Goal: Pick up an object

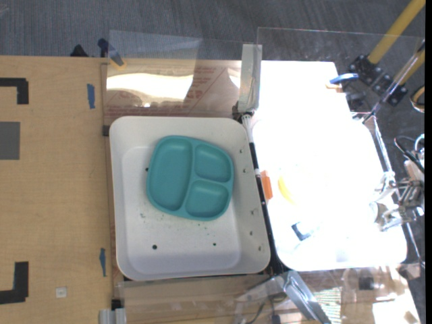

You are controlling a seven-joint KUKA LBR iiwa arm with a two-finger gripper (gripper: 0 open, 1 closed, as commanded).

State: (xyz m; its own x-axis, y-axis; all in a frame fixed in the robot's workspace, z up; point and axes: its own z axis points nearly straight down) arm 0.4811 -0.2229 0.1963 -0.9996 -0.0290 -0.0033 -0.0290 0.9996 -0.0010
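Observation:
A teal three-compartment plate [190, 177] lies flat in the left white bin [128, 248], a little above the bin's middle. Strong glare washes out the right bin [324, 113]. In it I make out a small yellow object [285, 189] near its left wall and a small dark blue and white object [302, 231] toward its front. An orange piece [266, 186] sits at the divide between the two bins.
Brown cardboard bench top [47, 181] spreads to the left of the bins. A clear plastic wall [169, 79] stands behind the left bin. A yellow pole [401, 19] and metal clamps with cables [398, 204] crowd the right edge.

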